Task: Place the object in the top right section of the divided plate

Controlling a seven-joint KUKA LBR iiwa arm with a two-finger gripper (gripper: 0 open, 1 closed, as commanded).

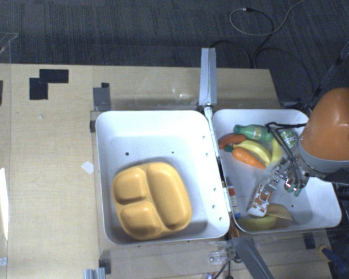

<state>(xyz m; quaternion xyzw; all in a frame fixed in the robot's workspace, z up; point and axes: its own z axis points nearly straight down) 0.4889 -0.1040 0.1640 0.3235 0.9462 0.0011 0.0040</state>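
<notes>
The arm's jaws (pixel 281 181) hang low over the right bin (pixel 328 216), amid a pile of toy food: a banana (pixel 260 148), a carrot (pixel 247 156), a green bottle (pixel 251 131) and a wrapped bar (pixel 261 199). Whether they are open or hold anything, I cannot tell. The yellow divided plate (pixel 152 198) lies in the left bin (pixel 145 131). A good pick probably means singling out one item, closing squarely on it, then lifting straight up.
</notes>
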